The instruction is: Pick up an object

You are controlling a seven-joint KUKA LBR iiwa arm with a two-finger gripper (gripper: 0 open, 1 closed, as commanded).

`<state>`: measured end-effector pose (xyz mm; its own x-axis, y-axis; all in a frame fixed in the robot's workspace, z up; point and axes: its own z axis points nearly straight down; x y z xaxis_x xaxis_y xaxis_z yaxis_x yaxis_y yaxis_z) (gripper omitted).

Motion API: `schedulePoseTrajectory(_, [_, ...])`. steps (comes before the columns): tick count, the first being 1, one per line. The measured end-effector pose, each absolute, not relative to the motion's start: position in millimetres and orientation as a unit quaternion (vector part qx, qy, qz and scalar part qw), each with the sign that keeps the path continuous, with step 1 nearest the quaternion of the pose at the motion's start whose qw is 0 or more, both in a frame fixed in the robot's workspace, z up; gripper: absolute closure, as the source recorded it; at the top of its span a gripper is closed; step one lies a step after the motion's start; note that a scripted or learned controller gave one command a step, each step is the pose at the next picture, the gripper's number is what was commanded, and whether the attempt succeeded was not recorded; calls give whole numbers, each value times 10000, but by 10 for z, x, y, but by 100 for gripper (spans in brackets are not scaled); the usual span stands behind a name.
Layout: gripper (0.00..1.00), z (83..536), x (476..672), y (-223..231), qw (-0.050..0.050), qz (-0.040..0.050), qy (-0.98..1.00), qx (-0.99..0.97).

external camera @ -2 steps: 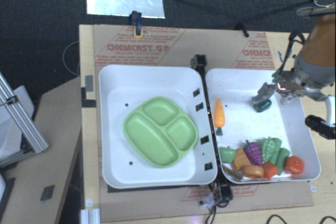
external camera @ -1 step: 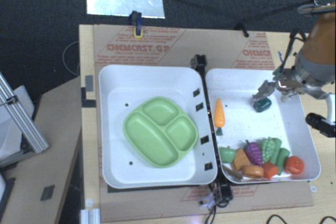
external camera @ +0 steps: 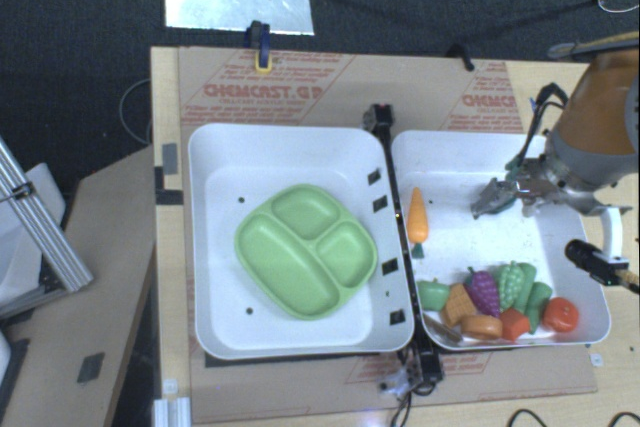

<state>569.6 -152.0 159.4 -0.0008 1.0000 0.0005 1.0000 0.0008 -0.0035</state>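
Note:
In the right bin (external camera: 450,147) a pile of toy food lies along the near edge: purple grapes (external camera: 484,291), a green bunch (external camera: 517,281), a red tomato (external camera: 562,314), an orange piece (external camera: 461,302) and a green pepper (external camera: 434,294). A toy carrot (external camera: 418,217) lies by the bin's left wall. My gripper (external camera: 490,203) hangs over the right bin's middle right, above bare floor, right of the carrot and up from the pile. Nothing shows between its fingers.
The left bin (external camera: 215,175) holds a green divided plate (external camera: 304,250). Black clips (external camera: 381,118) sit along the divider between the bins. A blue clamp (external camera: 260,43) stands at the bench's far edge. A black part (external camera: 594,261) of the arm overhangs the right bin's rim.

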Motion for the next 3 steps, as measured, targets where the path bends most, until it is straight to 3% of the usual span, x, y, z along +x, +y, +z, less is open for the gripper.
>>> schedulePoseTrajectory(2, [0,829,5676,-1571,7,2,-7076,-7066])
schedulePoseTrajectory(3, [100,955,5690,-1577,-16,-11,-7075,-7067])
